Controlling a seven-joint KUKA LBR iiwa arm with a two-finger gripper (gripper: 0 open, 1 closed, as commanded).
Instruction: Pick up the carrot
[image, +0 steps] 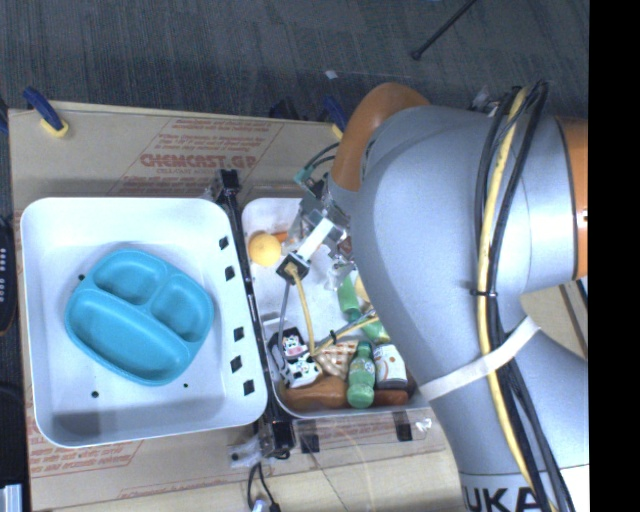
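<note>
My gripper (322, 232) hangs low over the far end of the right bin (262, 212), with the bulky grey arm covering most of that bin. A small orange sliver (284, 237), which may be the carrot, shows between the gripper and a yellow round fruit (263, 247); the rest of it is hidden. I cannot see anything held by the gripper.
The left bin (60, 230) holds a blue divided plate (140, 315). At the near end of the right bin lie a cow-print toy (293, 360), a green bottle (360, 375), a brown bottle (390, 368) and a brown bun-like item (325, 395). A yellow cable (300, 310) hangs from the gripper.
</note>
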